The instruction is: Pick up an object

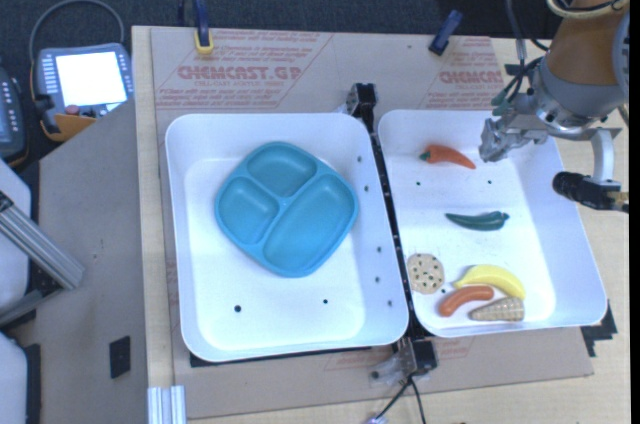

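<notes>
Two bins sit side by side on the tabletop [150,212]. The left bin [190,242] holds a divided plate [287,208], set toward its far half. In the right bin [560,242], a carrot [447,155] lies at the far end — the end effector [495,144] just to its right. A pepper [478,221] lies mid-bin. Nearest the front: a cookie [425,272] at left, then a banana [493,279], a sausage [465,299] and a cone [498,311] clustered together.

Two white bins are counted: the left bin [190,242] and the right bin [560,242]. One blue divided plate [287,208] is seen. One carrot [447,155], one green pepper [478,221], one cookie [425,272], one banana [492,279], one sausage [464,300] and one cone [497,311] are counted.
</notes>
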Controlling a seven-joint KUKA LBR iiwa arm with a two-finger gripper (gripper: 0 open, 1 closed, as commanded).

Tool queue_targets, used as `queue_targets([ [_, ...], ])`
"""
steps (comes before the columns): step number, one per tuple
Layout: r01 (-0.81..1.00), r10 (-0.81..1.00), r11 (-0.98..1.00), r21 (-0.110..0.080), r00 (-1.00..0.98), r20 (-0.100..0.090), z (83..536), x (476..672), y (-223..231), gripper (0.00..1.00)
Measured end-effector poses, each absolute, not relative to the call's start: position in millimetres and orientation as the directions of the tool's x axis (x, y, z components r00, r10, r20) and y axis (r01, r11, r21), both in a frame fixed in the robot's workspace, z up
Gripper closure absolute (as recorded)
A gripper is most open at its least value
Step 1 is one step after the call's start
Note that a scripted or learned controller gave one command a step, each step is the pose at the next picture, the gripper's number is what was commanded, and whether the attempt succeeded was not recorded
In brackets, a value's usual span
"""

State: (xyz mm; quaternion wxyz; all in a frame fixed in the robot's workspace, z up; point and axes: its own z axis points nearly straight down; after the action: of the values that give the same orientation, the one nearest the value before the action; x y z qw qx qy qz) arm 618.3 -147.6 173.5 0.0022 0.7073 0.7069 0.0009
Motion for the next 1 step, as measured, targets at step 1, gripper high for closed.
queue_targets([
  [1, 1.000, 1.000, 0.002, 0.008, -0.002, -0.002, 221.5, 627.5, -144.2, 1.00],
])
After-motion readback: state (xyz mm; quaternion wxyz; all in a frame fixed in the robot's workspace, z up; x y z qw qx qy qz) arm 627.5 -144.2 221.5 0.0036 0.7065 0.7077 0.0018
